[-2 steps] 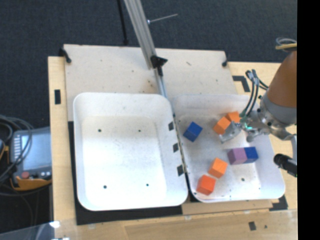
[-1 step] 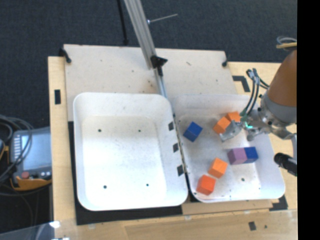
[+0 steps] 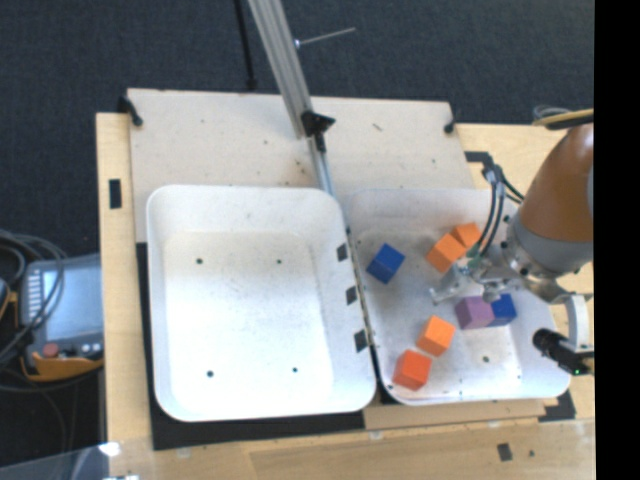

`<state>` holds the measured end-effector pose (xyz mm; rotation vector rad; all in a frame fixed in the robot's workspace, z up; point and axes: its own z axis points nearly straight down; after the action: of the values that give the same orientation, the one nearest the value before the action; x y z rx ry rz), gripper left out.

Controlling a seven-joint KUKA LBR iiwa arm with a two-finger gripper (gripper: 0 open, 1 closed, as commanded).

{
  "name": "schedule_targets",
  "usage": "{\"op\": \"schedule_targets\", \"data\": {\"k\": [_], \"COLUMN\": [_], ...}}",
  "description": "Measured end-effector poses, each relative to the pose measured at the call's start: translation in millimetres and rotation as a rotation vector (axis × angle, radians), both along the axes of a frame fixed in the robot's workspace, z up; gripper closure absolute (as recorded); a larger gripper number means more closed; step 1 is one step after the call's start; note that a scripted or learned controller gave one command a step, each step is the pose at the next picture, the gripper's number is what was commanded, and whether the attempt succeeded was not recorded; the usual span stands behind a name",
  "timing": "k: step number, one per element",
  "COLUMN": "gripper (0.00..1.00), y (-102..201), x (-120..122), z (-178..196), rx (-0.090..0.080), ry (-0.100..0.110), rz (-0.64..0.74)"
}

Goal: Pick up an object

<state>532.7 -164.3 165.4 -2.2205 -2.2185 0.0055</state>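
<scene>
Nearest to you in the right bin point(image 3: 400, 206) sits a red-orange cube point(image 3: 412, 369), close to the near rim and just right of the wall that divides the two bins. A little farther in and to its right you have a smaller orange cube point(image 3: 436, 334), apart from the first. Farther again, toward the right side of that bin, a purple cube point(image 3: 474, 313) lies touching a small blue block point(image 3: 503, 308) on its right, and the hand point(image 3: 468, 280) hangs directly over this pair — you can make out its grey metal parts just beyond the purple cube, but you cannot tell how far the hand is open, and nothing is visibly gripped in it. Left of the hand, well apart from it, a blue cube point(image 3: 385, 263) rests near the dividing wall. Just beyond the hand, two orange cubes point(image 3: 453, 247) sit pressed together. The arm point(image 3: 560, 203) comes in from the right, its orange band above the grey wrist. The left bin point(image 3: 250, 203) lies alongside on the desk point(image 3: 118, 298), and at the far side a metal post point(image 3: 280, 53) leans up and away from between the bins.
</scene>
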Motion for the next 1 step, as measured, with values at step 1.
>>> {"op": "schedule_targets", "data": {"k": [1], "gripper": [0.00], "y": [-5.1], "x": [4.5], "z": [-36.6], "rx": [-0.008], "ry": [-0.013], "rz": [-0.004]}}
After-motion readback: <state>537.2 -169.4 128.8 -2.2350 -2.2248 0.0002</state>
